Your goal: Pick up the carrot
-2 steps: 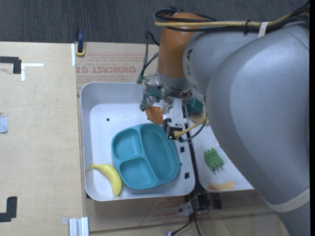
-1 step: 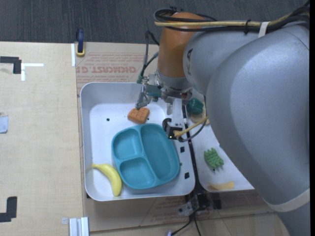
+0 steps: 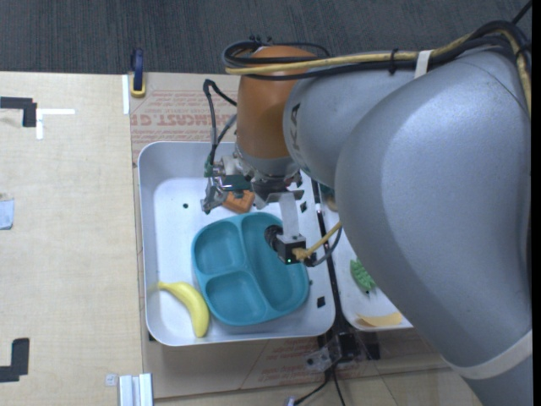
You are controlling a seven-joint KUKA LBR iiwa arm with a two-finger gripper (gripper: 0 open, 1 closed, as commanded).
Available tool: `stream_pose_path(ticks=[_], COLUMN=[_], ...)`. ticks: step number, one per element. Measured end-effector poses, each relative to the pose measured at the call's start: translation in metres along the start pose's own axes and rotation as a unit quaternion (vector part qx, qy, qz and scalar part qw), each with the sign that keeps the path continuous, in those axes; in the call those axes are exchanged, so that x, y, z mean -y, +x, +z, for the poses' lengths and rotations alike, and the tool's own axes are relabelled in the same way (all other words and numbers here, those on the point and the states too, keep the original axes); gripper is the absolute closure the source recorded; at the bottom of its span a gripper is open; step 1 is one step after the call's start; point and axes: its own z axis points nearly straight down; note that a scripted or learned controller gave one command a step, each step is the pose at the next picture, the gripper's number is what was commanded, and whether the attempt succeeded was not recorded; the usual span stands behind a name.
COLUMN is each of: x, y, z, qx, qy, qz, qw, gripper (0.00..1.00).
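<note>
looming closest to my camera is the grey arm (image 3: pixel 423 184), which covers most of the right side of my view, with its orange band (image 3: pixel 262 100) sitting above the wrist. below that band the hand (image 3: pixel 226 194) is down in the left bin (image 3: pixel 165 252), near the bin's far wall. i can see the carrot (image 3: pixel 239 200) as a small orange piece right at the hand's tip, against the metal parts there; whether it is actually pinched between them or just lying beside them i cannot tell, and i cannot tell if the hand is spread or pressed together.

just on the near side of the carrot lies a blue divided plate (image 3: pixel 245 277) with three compartments, taking up the middle of the left bin. a yellow banana (image 3: pixel 190 304) lies beside the plate's left edge, near the bin's front left corner. past the arm, in the right bin (image 3: pixel 376 321), i make out a green item (image 3: pixel 363 276) and a pale yellow piece (image 3: pixel 380 318). the desk (image 3: pixel 68 244) is light wood to the left.
</note>
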Motion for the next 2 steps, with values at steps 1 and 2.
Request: stream_pose_path(ticks=[1, 2], x=[0.000, 0.087], y=[-0.003, -0.002], z=[-0.008, 0.026], qx=[0.001, -0.007], qy=[0.001, -0.025], qz=[0.002, 0.019], qw=[1.0000, 0.9995], gripper=[1.00, 1.00])
